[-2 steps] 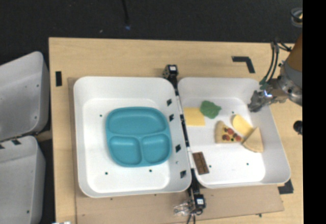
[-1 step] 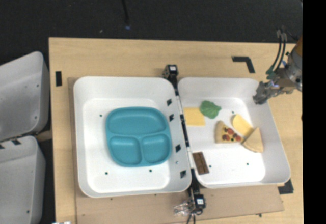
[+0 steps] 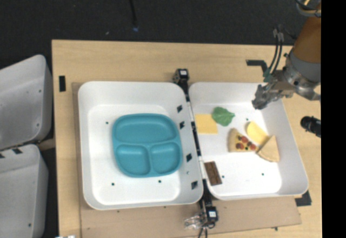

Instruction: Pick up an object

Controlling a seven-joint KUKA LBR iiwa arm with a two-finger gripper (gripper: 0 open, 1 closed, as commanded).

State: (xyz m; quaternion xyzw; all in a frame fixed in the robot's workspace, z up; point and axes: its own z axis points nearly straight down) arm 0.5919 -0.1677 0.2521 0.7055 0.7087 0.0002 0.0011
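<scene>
Nearest me on the feed, along the front of the right bin point(image 3: 292, 180), I see a small brown rectangular piece point(image 3: 212, 172), like a chocolate bar, lying flat close to the divider between the two bins. Further in, the pizza slice point(image 3: 241, 141) lies flat on the bin floor; it has a tan crust and red dots on top. Just to its right a tan wedge point(image 3: 269, 149), shaped like a piece of bread or pie, touches it, and a pale yellow block point(image 3: 256, 132) leans against both from behind. To the left of that cluster a flat yellow square point(image 3: 206, 123), like a cheese slice, sits near the divider, and a crumpled green leaf point(image 3: 223, 116) overlaps its far right corner.

In the left bin point(image 3: 89, 123) I see a teal divided plate point(image 3: 146, 144) with one wide compartment and two smaller ones, resting in the middle.

Further back, the jaws point(image 3: 261, 100) hang over the far right part of the right bin, above and behind the yellow block, apart from every food piece. I cannot tell from this angle whether the jaws are spread or closed. Nothing is visible between them. The arm's orange band point(image 3: 308, 42) shows at the right edge, over the tan counter point(image 3: 162, 61).
</scene>
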